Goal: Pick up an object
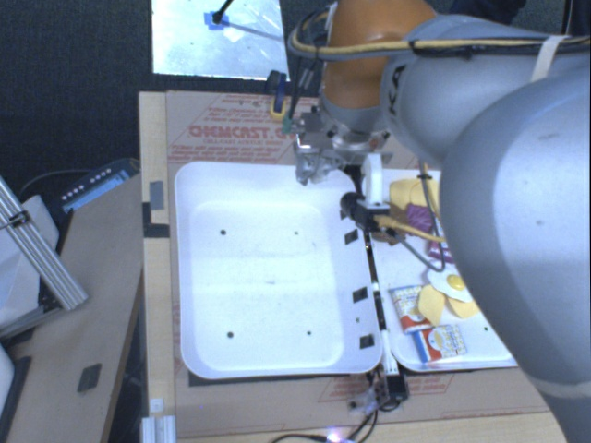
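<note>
The end effector [312, 166] is seen above the far right corner of the left bin [199, 247], close to its rim, beneath the orange band [369, 40] of the arm. Whether anything is gripped cannot be told, as the tip is too small and blurred.

The task's things are found in the right bin [480, 360], partly hidden by the grey arm [517, 201]: a yellow object [406, 194] near its far edge, a purple object [420, 218] just beside it, yellow pieces [434, 301] and a printed card [439, 341] towards its near edge.
</note>
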You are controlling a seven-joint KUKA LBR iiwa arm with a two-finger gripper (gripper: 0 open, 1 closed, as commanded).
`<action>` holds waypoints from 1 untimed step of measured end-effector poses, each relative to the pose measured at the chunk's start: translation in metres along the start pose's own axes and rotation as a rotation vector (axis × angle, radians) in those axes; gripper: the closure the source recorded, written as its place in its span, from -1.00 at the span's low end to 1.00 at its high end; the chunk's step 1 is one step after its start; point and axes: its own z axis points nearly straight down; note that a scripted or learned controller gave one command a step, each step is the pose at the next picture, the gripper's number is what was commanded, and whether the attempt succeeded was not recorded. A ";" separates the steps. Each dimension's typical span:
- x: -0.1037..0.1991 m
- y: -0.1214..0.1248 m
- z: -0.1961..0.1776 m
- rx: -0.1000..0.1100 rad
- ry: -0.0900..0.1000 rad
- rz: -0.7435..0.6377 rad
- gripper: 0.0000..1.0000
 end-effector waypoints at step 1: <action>0.098 0.011 0.046 -0.004 0.002 -0.003 1.00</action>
